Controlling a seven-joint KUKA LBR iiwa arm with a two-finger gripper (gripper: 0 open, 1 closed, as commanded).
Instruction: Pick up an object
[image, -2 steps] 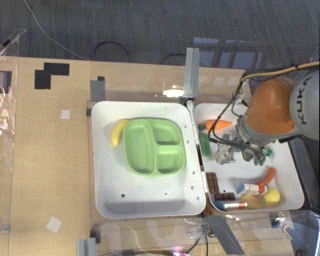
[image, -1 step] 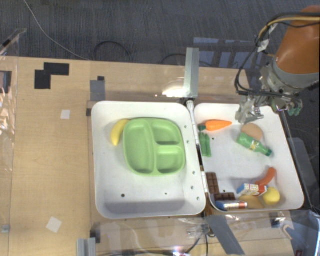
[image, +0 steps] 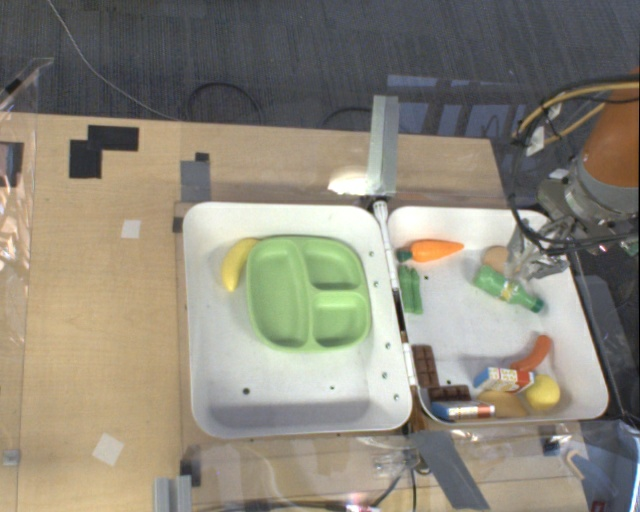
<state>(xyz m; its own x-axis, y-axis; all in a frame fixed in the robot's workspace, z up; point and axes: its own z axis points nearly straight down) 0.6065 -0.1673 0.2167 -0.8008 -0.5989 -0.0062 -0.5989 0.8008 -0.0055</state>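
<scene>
Now the left bin (image: 200, 330) holds a green divided plate (image: 305, 293) near its centre, with a yellow banana (image: 235, 262) touching the plate's rim at ten o'clock. The right bin (image: 580, 330) carries more: an orange carrot (image: 437, 250) at eleven o'clock, a green stick (image: 410, 288) along its left wall, a brown chocolate bar (image: 426, 366) at seven o'clock, and a heap at five o'clock with a red sausage (image: 533, 352), a lemon (image: 543, 392) and a small carton (image: 503, 379). At one o'clock lies a green bottle (image: 500, 286). The gripper (image: 518, 283) sits right over the bottle; whether its fingers clasp it, I cannot tell.
</scene>
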